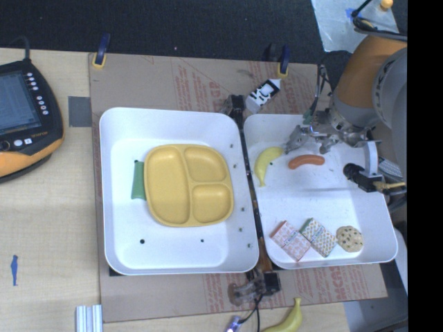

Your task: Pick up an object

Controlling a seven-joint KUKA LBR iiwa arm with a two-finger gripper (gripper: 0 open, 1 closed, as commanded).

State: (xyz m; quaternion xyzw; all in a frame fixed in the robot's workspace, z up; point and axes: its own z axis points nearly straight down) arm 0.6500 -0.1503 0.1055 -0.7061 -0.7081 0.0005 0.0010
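A: Camera view, left to right: yellow tray [188,184] in the left bin [111,185], banana [265,163] and sausage [306,161] in the right bin [377,244].

B: And the tool [315,134]?

A: Just behind the sausage; whether it's spread or closed I cannot tell. Sausage looks light, smooth, probably rigid plastic — pinch mid-length, across its width.

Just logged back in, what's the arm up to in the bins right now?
The arm's gripper is over the far end of the right bin, just above the sausage with the banana alongside. Nothing is visibly held. A cookie and two packets lie at the near end. The left bin holds a yellow tray.
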